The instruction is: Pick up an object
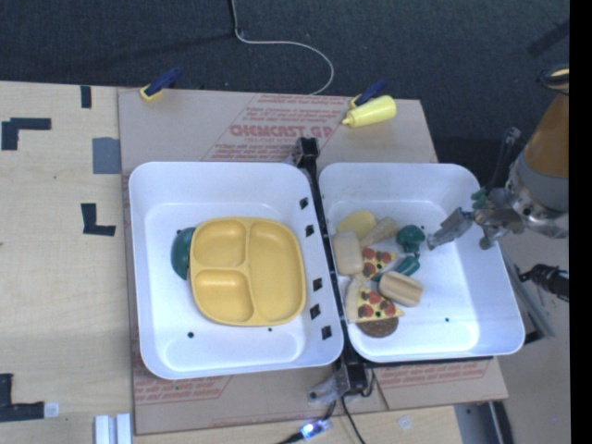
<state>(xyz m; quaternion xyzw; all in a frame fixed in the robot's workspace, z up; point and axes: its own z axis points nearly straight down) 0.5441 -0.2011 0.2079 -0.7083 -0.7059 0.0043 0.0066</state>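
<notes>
The gripper (462, 227) hangs over the right-hand part of the right bin (481, 326), reaching in from the right with its grey fingers (446, 229) slanting down and to the left; nothing shows between them, and how far apart they stand cannot be told from this slant. The pile of toy food lies to the left of the fingers, crowded against the bin's left wall. Nearest of all is a dark green piece (411, 239), just beside the fingertips and a little below them in the view. Past it lie a pizza slice (375, 265), a hot-dog bun (400, 289) whose long axis runs left to right with a slight downward tilt, and a pale bread roll (347, 252) standing lengthwise along the wall. Any grasp therefore seems to call for a short move leftward and down. The left bin (148, 248) holds a yellow divided plate (248, 271) with something teal (182, 252) tucked under its left edge, well apart from the arm across the divider.
</notes>
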